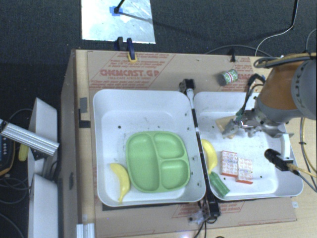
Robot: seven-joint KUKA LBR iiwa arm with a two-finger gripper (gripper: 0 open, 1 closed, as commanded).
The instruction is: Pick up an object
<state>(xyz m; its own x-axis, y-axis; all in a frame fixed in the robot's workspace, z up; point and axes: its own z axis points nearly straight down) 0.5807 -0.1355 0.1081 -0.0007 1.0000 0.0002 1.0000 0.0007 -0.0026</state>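
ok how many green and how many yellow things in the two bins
green: 2 (divided plate, small block)
yellow: 2 (banana, rounded yellow piece)
total: 4

Left white bin (100, 133): a green three-compartment plastic plate (158, 161) takes up most of the near half. A yellow banana (120, 180) is lodged just beside its near-left edge, close to the bin wall. The far half of that floor is bare and open to me from above. Right white bin (213, 99): my gripper (232, 129) hangs over the far-left part. The near-left is crowded, with a rounded yellow fruit (210, 155) against the dividing rim, a green rectangular block (218, 183) in the corner, and a flat orange-and-white printed packet (236, 166) just beside both. Bare floor lies along the far wall and in the near-right corner.
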